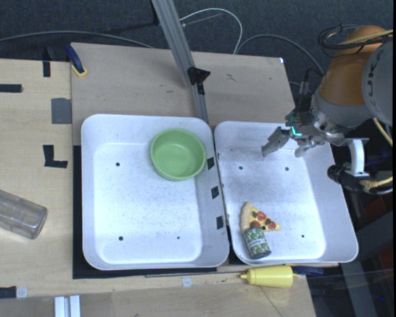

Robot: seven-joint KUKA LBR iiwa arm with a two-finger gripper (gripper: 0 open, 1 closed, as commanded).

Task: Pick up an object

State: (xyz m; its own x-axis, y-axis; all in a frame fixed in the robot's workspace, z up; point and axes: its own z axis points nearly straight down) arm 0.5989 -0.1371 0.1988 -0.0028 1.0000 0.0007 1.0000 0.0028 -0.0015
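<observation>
Our gripper hangs over the far part of the right bin, fingers spread and holding nothing. Moving left to right: a clear plastic cylinder lies on the bench, a green bowl sits in the left bin, and a pizza slice touches a small can at the right bin's near edge. A yellow bottle lies just outside. We judge this the approach step; next we must move nearer and descend over one object.
</observation>
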